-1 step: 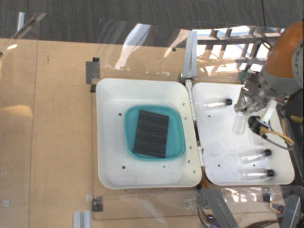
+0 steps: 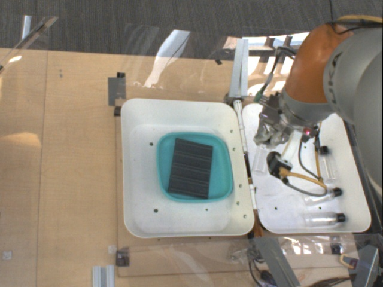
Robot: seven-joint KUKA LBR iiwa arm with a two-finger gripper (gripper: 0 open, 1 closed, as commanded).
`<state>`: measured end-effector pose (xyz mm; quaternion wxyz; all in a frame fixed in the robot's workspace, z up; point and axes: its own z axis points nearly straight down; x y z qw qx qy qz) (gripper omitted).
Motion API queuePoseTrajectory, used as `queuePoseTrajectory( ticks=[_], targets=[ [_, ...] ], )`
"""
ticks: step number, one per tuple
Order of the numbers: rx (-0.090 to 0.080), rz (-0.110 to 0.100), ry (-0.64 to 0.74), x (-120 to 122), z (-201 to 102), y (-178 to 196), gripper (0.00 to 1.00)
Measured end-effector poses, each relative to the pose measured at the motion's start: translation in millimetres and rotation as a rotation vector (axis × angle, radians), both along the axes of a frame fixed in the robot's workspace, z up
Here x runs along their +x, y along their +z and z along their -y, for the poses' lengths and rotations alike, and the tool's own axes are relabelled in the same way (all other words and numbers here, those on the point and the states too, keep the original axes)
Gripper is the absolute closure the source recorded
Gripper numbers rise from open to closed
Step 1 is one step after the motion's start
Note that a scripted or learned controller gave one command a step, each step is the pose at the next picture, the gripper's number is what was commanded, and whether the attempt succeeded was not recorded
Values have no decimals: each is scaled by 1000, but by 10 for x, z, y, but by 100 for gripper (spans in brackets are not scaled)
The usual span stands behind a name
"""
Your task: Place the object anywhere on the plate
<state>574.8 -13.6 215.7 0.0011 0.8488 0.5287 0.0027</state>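
Camera view, looking down on the tabletop and here is the picture: the left bin holds a teal plate, and the task's thing, a dark ridged block, lies flat on that plate, well inside its rim, tilted a touch off square. Nothing else lies in that bin.

Over to the right bin — the gripper hangs above its upper left part, near the wall shared by the two bins, well apart from the block. The wrist hides its working end from here, so I cannot tell if it stands apart or together; nothing shows in its hold. At the bottom of this bin lies a clear tube with a black cap, with what look like one or two more of the kind above it, hard to make out.

My read: the placing looks done, and the step in hand is getting clear. To do that well, the arm should stay high and away from the shared wall, so that nothing catches the left bin and jolts the plate. The block sits flat and low, so it should stay put if left alone — no call to touch it again.
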Motion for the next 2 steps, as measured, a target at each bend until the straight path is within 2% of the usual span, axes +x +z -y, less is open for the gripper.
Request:
queuePoseTrajectory(
  ticks=[1,2],
  targets=[
    [0,0,-1,0,4,1,0],
    [-1,8,-104,216,-15,1417,0]
  ],
)
